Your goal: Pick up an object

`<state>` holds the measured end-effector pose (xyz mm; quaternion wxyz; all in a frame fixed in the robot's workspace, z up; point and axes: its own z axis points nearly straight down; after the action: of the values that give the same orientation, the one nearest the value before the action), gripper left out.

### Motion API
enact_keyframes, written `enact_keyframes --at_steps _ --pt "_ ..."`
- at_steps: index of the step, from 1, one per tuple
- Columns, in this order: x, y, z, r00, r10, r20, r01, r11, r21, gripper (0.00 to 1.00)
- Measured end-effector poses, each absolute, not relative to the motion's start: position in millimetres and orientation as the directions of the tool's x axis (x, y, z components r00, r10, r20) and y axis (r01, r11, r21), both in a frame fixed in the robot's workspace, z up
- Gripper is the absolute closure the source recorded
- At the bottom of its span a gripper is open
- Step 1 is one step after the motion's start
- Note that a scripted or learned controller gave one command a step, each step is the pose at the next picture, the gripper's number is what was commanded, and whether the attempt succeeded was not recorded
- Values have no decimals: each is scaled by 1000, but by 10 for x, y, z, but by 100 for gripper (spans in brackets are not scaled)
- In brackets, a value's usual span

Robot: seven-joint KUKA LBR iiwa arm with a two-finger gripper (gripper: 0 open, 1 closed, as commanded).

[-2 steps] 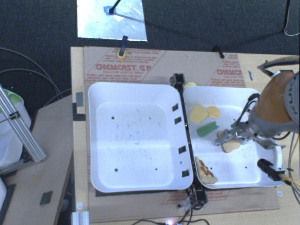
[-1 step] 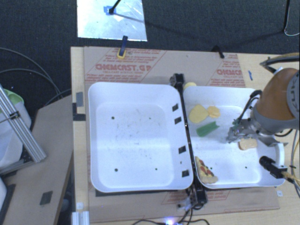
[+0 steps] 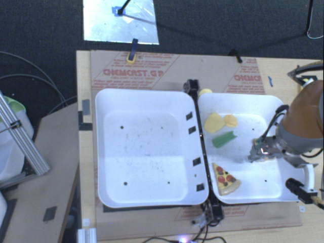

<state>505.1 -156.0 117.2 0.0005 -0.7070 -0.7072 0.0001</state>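
Note:
In the right bin (image 3: 273,191) lie a pale yellow chip-like piece (image 3: 214,123), a small orange-yellow round piece (image 3: 231,120), a green strip (image 3: 223,139) and a toy pizza slice (image 3: 226,178). The arm reaches in from the right, its orange band (image 3: 306,110) above the wrist. My gripper (image 3: 259,151) hangs over the bin floor to the right of the green strip, apart from all of the objects. Nothing shows between its fingers.
The left bin (image 3: 147,151) sits beside the right one, with a black divider (image 3: 197,135) between them. A small yellow ball (image 3: 205,92) rests outside the bins at the back. Cardboard (image 3: 167,70) lies under both bins; a metal plate (image 3: 120,14) lies behind.

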Motion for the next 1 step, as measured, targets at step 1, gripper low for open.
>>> enact_keyframes --at_steps 1 --pt "5329 -848 1258 -11 1000 2 1000 11 4 100"
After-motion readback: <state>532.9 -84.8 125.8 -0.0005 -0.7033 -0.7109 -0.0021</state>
